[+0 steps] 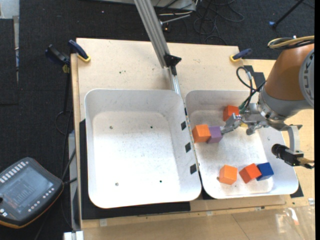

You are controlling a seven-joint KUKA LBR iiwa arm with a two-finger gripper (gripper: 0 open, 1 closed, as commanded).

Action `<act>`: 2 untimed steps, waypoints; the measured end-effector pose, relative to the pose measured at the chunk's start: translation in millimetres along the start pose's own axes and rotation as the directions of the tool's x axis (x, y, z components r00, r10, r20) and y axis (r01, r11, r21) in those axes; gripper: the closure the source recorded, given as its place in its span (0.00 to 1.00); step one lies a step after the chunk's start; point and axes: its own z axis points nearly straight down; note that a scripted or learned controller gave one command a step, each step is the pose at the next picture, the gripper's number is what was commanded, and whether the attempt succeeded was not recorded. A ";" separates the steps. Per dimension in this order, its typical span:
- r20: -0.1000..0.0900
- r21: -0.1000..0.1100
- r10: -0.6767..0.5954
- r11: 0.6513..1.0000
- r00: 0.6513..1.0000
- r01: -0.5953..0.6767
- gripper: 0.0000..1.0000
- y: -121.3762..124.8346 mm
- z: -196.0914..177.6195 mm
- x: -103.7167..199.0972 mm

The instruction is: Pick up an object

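Purple cube [215, 134]: small, rigid, likely light; flat faces suit pinch across opposite sides. Touches orange cube [201, 132]. Tool [227, 127] just beside; finger state unclear.

Light: bright, even, from overhead.
Shadows: soft, short, beside the cubes.
Glare: mild on white bins [135, 99].
Focus: slightly soft throughout.

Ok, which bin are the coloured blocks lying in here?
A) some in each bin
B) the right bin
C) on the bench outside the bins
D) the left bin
B: the orange blocks, the purple block and the blue block all lie inside the right bin, where the gripper reaches.
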 end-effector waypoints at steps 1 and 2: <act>0.000 -0.004 0.000 1.000 1.000 0.000 0.00 2.0 42.4 -2.7; 0.003 -0.023 -0.004 1.000 1.000 0.004 0.00 7.7 52.5 -3.1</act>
